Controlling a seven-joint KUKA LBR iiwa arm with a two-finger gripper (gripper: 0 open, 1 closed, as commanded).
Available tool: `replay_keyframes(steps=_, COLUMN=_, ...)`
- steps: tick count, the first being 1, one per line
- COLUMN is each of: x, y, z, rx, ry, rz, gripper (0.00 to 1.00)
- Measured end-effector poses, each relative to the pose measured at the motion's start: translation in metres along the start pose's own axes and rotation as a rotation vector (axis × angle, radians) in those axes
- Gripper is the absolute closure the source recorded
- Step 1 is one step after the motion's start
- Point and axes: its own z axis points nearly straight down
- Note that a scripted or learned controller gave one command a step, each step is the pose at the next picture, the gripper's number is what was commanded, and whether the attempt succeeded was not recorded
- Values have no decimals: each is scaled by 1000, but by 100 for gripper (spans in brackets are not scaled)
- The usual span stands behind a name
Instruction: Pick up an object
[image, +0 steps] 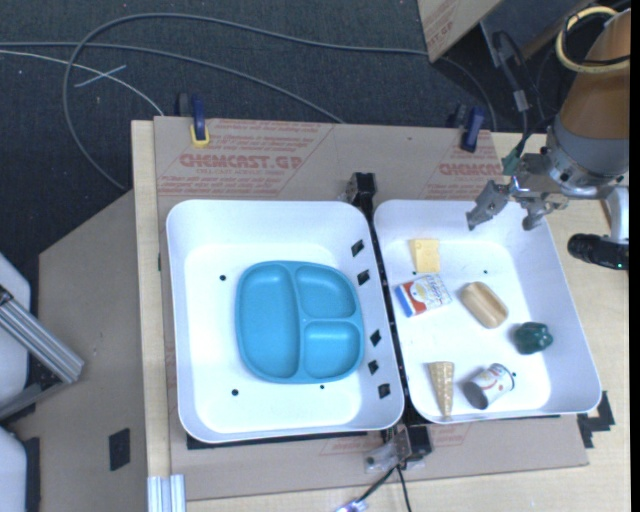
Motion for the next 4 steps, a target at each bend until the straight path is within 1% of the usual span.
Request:
replay_keyframes(steps=1, x=2, y=6, z=60, rx=4, ry=1, rz=-1, gripper=0)
replay_keyframes(steps=2, x=1, y=7, z=122, rx=2, ry=0, rz=0, gripper=0)
replay_keyframes(steps=3, x=1, y=8, z=143, rx=2, ry=0, rz=0, gripper=0)
replay_keyframes(steps=4, x=2, y=9, z=129, rx=-3, ry=1, rz=-1, gripper=100)
